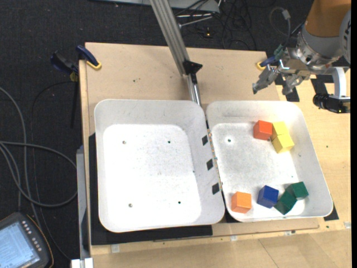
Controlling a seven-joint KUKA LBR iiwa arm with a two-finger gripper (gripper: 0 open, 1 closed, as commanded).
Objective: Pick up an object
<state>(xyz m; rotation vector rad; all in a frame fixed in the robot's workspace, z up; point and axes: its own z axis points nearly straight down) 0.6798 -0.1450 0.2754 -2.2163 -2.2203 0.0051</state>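
We are hovering in the upper right of the frame, with our gripper [277,86] hanging above the bare surface [234,71] just past the far rim of the right bin [312,149]. Its two dark fingers are standing apart, and nothing is sitting between them. The grey wrist and its orange band are rising out of the frame's top right corner.

The objects we could pick up are all lying in the right bin. Near its upper right, a red-orange block [263,130] is resting just beside a yellow block [281,138], the two touching or nearly so. Along the bin's lower edge, an orange block [241,201] is sitting toward the lower left, a blue block [268,196] is lying just to its right, and a pair of green blocks [292,197] is leaning together close against the blue one, near the lower right corner. The gripper is staying well apart from every one of them.

The left bin [111,116] is lying beside the right one, their inner rims meeting along the middle of the frame. A slanted metal rail [167,24] is crossing the top of the frame down toward that seam, and a small screen [17,244] is glowing in the lower left corner.
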